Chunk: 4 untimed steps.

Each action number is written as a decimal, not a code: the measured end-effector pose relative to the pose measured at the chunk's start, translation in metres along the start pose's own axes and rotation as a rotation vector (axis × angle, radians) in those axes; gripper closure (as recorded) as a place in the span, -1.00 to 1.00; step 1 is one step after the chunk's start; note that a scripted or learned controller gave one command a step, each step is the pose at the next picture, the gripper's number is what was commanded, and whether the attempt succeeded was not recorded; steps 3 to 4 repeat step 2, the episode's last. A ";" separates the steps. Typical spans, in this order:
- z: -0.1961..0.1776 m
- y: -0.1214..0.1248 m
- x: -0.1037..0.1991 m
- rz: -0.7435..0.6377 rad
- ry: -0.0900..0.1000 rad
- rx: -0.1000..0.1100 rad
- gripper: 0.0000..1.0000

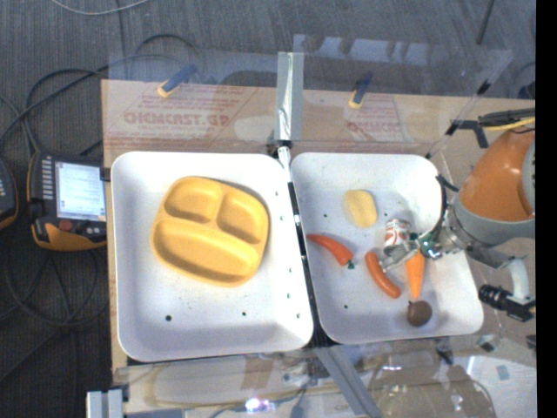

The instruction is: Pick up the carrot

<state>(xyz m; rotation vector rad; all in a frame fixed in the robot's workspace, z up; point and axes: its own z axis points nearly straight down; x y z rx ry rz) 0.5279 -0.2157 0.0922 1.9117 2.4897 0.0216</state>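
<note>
The carrot lies in the right bin near its right wall. It is orange, with its green top pointing up toward the wrist and its tip toward the front. My gripper reaches in from the right and hovers over the carrot's green end. The grey wrist and orange band rise behind it. The carrot rests on the bin floor and looks level.
In the right bin a red-orange sausage lies just left of the carrot. There is also a red chili, a pale yellow lump, a small white-and-red can and a brown ball. The left bin holds a yellow divided plate.
</note>
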 end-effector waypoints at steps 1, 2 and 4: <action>-0.006 0.001 -0.003 0.002 -0.009 -0.005 1.00; -0.083 0.026 0.019 0.087 -0.006 0.016 1.00; -0.083 0.026 0.019 0.087 -0.006 0.016 1.00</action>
